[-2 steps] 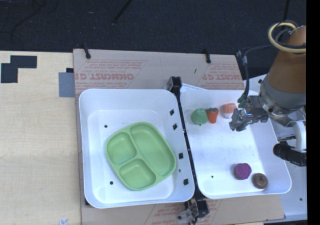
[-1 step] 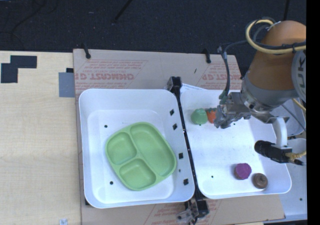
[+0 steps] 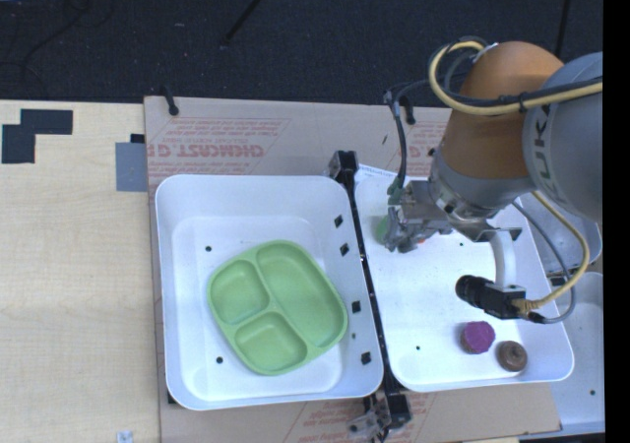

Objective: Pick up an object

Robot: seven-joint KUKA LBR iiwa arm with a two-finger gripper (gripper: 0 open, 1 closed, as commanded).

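Note:
My gripper [image 3: 402, 237] is low in the right bin [image 3: 433, 372], near that bin's upper left corner and close to the divider. A small green thing [image 3: 381, 227] shows just to the left of the gripper, mostly hidden by it; I cannot tell whether it is held. A purple lump [image 3: 477, 337] and a brown round piece [image 3: 511, 355] lie side by side near the right bin's front right corner, well away from the gripper. A light green divided plate [image 3: 277, 306] lies flat in the left bin [image 3: 187, 224].
The black divider [image 3: 360, 274] between the bins runs just left of the gripper. The grey and orange arm [image 3: 502, 126] covers the right bin's upper right part. Bare white floor lies in the middle of the right bin.

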